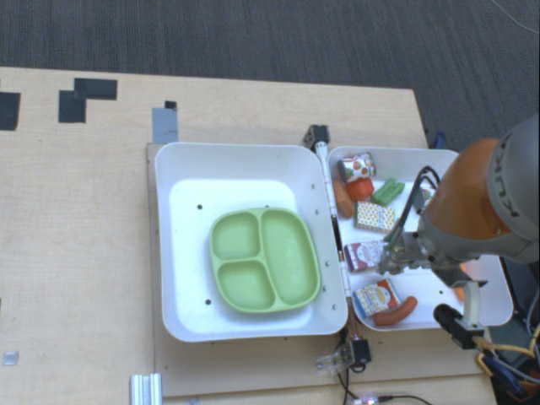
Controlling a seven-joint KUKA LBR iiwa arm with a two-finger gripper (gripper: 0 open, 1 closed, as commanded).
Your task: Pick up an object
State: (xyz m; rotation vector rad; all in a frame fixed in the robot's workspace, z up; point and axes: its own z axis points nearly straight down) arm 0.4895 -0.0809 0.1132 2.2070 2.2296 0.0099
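Pale wooden bench (pixel 76 226) bears a glossy three-compartment green plate (pixel 265 260).

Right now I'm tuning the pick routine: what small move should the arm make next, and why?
Probably a short descent. The claw sits low in the right bin, over the maroon packet, with no item seen gripped. The green tray lies in the other bin.

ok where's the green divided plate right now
In the camera view, the green divided plate lies in the left bin, toward its lower right, apart from the gripper.
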